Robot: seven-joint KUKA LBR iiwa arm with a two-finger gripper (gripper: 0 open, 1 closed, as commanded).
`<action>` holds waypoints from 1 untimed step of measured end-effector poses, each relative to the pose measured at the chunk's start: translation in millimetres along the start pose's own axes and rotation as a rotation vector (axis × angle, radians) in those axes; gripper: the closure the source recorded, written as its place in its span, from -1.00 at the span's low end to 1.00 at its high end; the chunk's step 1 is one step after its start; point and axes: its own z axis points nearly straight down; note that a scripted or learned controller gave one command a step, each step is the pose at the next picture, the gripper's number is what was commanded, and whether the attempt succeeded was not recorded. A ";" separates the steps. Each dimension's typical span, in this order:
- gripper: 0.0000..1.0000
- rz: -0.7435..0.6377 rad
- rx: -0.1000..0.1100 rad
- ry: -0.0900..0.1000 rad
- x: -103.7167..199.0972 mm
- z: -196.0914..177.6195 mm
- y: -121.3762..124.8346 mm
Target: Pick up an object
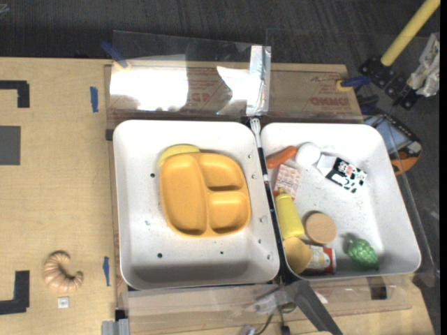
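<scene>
The left bin (133,187) holds a yellow-orange divided tray (204,192) with a yellow piece (180,149) peeking out behind it. In the right bin (391,180) lie several small things: an orange carrot-like piece (281,157), a white bottle with a black-and-white cow-patterned label (334,167), a small printed packet (287,181), a yellow mustard bottle (288,216), a can with a tan lid (321,229), a yellow rounded piece (296,253) and a green knobbly toy (362,252).
A croissant-shaped toy (61,271) lies on the wooden bench at the lower left. Clear plastic sheets (188,75) stand behind the bins. A yellow pole (416,21) and dark clamps sit at the upper right, off the bench.
</scene>
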 end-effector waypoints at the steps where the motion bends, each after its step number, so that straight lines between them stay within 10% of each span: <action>1: 1.00 -0.320 0.001 0.000 23.4 5.1 -33.4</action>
